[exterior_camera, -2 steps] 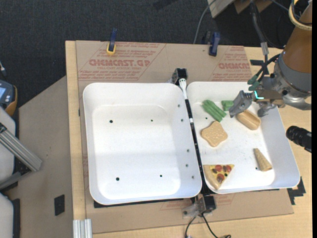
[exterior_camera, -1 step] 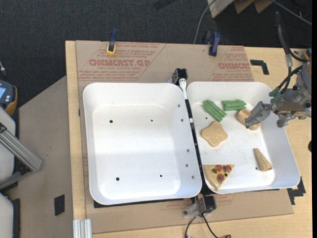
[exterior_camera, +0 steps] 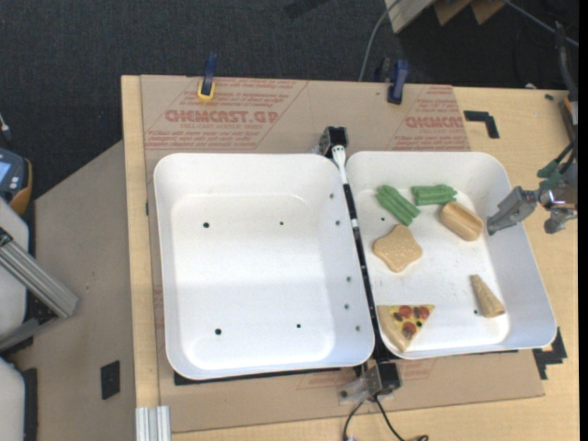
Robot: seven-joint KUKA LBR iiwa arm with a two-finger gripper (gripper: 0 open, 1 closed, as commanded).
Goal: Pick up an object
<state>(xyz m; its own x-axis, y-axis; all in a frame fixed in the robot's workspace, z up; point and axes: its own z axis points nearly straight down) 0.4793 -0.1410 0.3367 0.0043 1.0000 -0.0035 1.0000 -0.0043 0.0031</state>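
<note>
The right bin (exterior_camera: 514, 329) holds several toy foods. Two green pieces lie at its back: a bean pod (exterior_camera: 397, 204) and a shorter green piece (exterior_camera: 433, 194). A tan bread roll (exterior_camera: 460, 220) sits beside them, and a toast slice (exterior_camera: 397, 249) lies toward the divider. A pizza slice (exterior_camera: 407, 322) rests at the front left corner, with a tan wedge (exterior_camera: 487, 297) at the front right. My gripper (exterior_camera: 507, 212) comes in over the bin's right rim, just right of the bread roll and apart from it, holding nothing that I can see.
The left bin (exterior_camera: 175, 246) stands beside the right one on a cardboard sheet (exterior_camera: 276, 108). Clamps hold the sheet at the back: a yellow and blue one (exterior_camera: 208, 79) and a blue one (exterior_camera: 397, 79). A cable (exterior_camera: 377, 419) runs off the front edge.
</note>
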